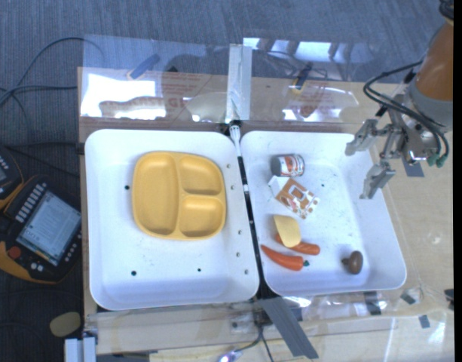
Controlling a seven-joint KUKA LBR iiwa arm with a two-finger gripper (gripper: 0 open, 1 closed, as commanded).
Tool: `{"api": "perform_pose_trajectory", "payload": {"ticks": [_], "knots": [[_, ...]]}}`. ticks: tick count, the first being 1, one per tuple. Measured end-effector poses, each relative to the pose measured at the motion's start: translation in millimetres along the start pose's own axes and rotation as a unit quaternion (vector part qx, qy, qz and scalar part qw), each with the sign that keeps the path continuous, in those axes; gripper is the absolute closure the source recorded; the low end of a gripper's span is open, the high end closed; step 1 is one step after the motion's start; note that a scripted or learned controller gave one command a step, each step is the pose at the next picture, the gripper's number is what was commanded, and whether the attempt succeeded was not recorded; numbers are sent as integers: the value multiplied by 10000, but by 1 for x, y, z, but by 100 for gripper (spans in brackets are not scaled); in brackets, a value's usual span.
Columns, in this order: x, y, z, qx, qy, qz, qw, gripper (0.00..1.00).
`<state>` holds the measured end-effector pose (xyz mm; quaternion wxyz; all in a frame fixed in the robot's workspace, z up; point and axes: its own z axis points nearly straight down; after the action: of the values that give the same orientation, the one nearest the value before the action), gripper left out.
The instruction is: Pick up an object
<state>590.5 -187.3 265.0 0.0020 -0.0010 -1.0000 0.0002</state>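
The right bin [381, 225] holds a small can [289, 164] lying on its side, an orange-and-white packet [295, 198], a yellow wedge [287, 231], two orange carrots [287, 259] and a brown nut-like lump [353, 262]. My gripper [366, 161] hangs at the bin's upper right edge, open, its two grey fingers [375, 179] spread apart with nothing between them. It is well to the right of the can and the packet.
The left bin [110, 277] carries a yellow divided plate [178, 194]. A clear wall [238, 81] rises behind both bins. Black cables [389, 81] loop near the arm's wrist. A teach pendant [35, 225] lies off the bench at the left.
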Motion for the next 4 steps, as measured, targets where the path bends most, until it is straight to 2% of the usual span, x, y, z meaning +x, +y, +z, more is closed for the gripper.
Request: {"api": "perform_pose_trajectory", "payload": {"ticks": [1, 2, 3, 4], "knots": [[25, -10, 124, 9, -22, 396, 9992, 0], [-5, 30, 175, 7, -68, 1065, 9943, 0], [-7, 29, 163, 32, -100, 1061, 9943, 100], [-3, 100, 81, -1, -33, 1388, 9903, 100]]}}
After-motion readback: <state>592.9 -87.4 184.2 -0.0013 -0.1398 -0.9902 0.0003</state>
